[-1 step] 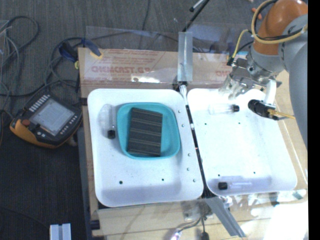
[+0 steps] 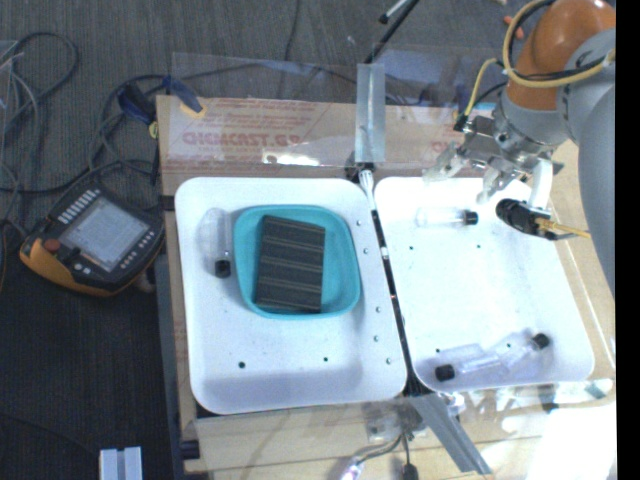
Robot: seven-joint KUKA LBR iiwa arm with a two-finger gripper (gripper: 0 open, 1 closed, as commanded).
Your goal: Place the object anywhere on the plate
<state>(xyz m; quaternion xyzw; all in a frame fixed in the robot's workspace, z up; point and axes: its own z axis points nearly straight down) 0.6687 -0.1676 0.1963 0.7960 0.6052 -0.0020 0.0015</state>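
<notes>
Over the far right corner of the right bin (image 2: 500, 288) hangs the gripper (image 2: 512, 186), white-grey, below the arm's orange band (image 2: 560, 38). Wide or narrow can't be told from this angle, and nothing is seen held in it. A black part with a yellow lead (image 2: 522, 214) sits just below the gripper in the view. Just left of the gripper, near but apart from it, a small clear vial (image 2: 445, 216) with a black cap lies flat on the right bin's floor, cap end pointing toward the gripper. Well below the gripper, at the near edge of the same bin, two clear bottles (image 2: 490, 356) with black caps lie roughly end to end, touching or nearly so. Far left of the gripper, across the divide between the bins, is the left bin (image 2: 290, 368) with the teal plate (image 2: 345, 268) in its far half. The block (image 2: 290, 263), dark, ridged and rectangular, lies flat on the plate, inside the rim, long side running away from the camera with a slight tilt. Further left again, just beside the plate's left rim and off it, another clear bottle (image 2: 212, 236) with a black cap lies on the bin floor. Up and left of the gripper, a metal post (image 2: 371, 118) stands behind the gap between the bins, with a printed cardboard sheet (image 2: 260, 133) along the back of the left bin. At the far left, well away from the gripper and off the bench, a teach pendant (image 2: 95, 240) rests on the floor with cables (image 2: 40, 68) around it.
</notes>
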